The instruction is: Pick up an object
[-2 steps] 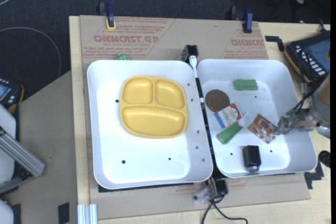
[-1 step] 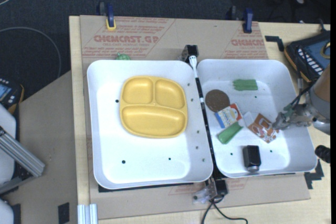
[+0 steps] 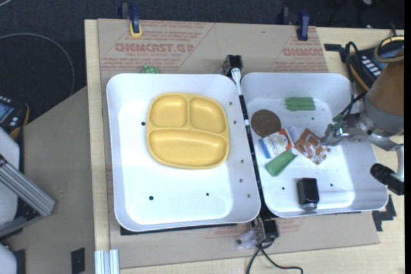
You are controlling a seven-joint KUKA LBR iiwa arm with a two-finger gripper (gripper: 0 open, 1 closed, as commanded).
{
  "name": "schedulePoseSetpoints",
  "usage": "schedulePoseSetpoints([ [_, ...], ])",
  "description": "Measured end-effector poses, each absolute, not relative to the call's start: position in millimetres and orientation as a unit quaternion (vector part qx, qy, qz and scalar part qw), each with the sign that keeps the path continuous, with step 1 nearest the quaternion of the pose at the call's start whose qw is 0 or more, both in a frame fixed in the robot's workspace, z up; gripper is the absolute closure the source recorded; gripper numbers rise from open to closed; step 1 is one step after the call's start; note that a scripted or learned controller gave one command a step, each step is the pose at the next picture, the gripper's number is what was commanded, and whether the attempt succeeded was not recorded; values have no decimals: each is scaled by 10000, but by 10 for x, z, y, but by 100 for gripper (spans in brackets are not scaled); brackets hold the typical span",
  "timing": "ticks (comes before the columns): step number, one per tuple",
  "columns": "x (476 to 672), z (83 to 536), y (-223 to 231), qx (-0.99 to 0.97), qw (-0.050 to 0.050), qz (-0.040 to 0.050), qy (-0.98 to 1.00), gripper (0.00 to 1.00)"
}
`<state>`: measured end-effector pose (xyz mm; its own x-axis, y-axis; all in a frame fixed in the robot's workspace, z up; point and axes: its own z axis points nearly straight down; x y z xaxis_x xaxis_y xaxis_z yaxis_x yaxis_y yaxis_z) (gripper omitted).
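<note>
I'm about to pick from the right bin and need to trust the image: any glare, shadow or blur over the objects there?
Camera view: light is even, no hard glare on the right bin; the left bin looks bright, nearly washed out. Soft shadows sit under the black block and green piece. The gripper is slightly blurred; the objects are sharp enough to tell apart.

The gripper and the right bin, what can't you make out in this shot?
- Gripper, camera view: too small and blurred to tell its fingers' state.
- Arm: cut off by the right edge.
- Patterned packet: print too small to read.
- Right bin: far side hidden under the arm.
</note>
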<state>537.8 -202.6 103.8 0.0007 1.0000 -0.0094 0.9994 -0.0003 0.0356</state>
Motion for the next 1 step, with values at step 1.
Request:
schedulePoseSetpoints([
  [1,5504,1746,-1256,7044,29,25,7098,100],
])
